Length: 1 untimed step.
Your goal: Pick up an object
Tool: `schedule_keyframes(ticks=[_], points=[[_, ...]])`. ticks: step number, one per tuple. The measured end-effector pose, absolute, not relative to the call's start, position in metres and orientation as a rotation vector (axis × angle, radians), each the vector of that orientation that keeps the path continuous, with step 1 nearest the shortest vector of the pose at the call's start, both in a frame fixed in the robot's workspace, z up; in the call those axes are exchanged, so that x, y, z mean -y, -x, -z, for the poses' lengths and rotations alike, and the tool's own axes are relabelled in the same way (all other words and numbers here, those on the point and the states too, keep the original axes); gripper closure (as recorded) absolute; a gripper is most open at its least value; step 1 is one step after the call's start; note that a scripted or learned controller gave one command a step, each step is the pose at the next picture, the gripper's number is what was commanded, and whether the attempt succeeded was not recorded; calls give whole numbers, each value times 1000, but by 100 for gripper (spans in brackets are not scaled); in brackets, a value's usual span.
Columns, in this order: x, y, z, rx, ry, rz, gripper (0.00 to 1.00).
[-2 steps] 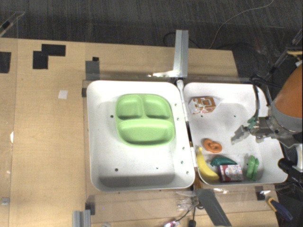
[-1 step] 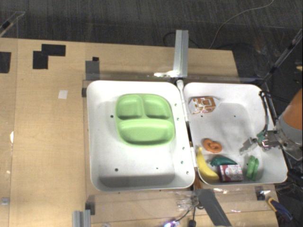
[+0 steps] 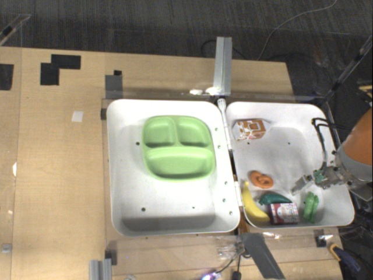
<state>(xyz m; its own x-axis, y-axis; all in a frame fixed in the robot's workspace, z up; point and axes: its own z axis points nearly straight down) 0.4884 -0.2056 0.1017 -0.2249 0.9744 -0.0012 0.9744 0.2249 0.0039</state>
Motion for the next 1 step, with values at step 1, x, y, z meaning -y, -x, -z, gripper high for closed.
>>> schedule_keyframes(ticks=[1], points=[[206,-488,-138,-2442,-1969,-4,0]])
